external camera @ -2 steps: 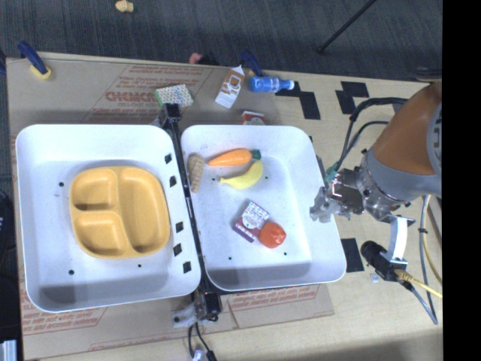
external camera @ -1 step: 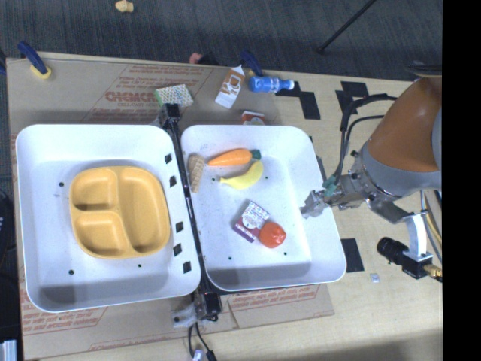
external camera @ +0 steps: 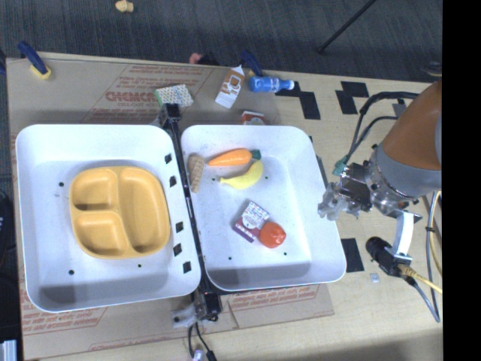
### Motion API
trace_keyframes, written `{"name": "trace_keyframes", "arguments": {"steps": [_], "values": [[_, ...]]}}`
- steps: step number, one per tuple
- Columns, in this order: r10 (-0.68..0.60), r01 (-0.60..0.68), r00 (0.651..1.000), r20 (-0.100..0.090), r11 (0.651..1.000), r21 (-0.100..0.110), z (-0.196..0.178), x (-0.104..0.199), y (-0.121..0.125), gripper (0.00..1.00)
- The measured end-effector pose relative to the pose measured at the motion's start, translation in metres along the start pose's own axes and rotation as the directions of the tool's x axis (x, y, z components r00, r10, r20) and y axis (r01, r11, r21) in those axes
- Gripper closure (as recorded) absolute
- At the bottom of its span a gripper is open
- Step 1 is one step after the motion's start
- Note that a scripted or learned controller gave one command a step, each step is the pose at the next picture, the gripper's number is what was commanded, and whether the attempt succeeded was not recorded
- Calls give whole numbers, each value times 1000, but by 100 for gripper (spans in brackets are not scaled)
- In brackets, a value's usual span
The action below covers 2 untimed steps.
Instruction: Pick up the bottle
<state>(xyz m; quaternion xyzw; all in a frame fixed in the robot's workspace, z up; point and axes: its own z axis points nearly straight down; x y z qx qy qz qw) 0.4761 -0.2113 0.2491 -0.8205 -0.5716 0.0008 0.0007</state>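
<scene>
- Grey arm with orange band (external camera: 412, 138) reached in from right; claw (external camera: 331, 201) hung just beside right white bin's (external camera: 316, 164) outer rim, grip state unclear.
- Small blue plastic bottle (external camera: 267, 85) lay on table (external camera: 353, 314) behind that bin, well apart from claw.

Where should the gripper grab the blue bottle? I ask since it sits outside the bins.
Grip the blue bottle across its body, coming from above. It appears to lie on its side on the bench behind the right bin, its long axis running left-right.
</scene>
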Motion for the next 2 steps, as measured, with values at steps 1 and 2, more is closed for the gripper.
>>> {"name": "trace_keyframes", "arguments": {"steps": [1,2], "values": [[-342,342,940,-2,940,3,12,55,-20,100],[-478,478,878,1,878,-1,-12,107,-39,100]]}}
